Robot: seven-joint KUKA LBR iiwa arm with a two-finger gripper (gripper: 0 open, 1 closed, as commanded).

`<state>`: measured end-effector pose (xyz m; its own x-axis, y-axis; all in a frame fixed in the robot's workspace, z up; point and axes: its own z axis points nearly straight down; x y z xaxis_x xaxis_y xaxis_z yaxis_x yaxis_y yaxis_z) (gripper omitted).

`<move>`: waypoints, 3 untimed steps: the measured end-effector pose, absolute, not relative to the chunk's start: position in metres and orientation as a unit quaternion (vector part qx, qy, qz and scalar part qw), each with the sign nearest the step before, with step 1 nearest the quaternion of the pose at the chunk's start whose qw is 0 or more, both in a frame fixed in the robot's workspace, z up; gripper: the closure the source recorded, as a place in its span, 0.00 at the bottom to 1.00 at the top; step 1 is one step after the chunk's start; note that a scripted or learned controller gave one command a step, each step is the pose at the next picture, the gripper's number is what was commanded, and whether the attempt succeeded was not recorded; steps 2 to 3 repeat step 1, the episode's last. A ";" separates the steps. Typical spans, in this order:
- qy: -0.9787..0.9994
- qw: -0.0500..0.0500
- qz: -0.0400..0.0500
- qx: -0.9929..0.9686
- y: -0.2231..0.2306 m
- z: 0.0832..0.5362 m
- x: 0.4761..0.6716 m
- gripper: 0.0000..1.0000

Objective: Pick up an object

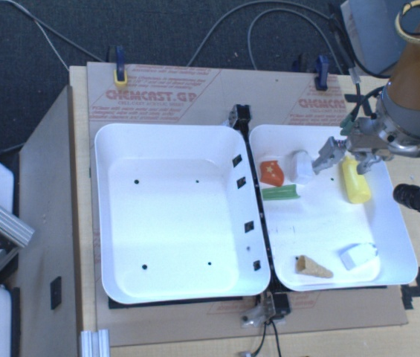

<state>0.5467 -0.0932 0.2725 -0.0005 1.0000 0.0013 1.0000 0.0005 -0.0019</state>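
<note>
My gripper (347, 158) hangs over the upper part of the right bin (395, 222), with its fingers spread open. A yellow oblong object (357, 185) lies just below and between the fingertips, and nothing is gripped. To the left of the gripper stand a white cylinder (299, 166), an orange-red piece (272, 172) and a green stick (279, 193). A tan wedge (313, 267) and a white block (357, 255) lie near the bin's front edge.
The left bin (113, 222) sits beside the right one, parted from it by a black clipped divider (248, 199). Blue clamps (120, 69) hold the cardboard base at the back. Cables run across the dark floor behind.
</note>
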 end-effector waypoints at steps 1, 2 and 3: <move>-0.708 -0.004 -0.004 -0.706 -0.076 0.367 0.510 0.00; -0.708 -0.004 -0.004 -0.706 -0.076 0.367 0.510 0.00; -0.708 -0.004 -0.004 -0.706 -0.076 0.367 0.510 0.00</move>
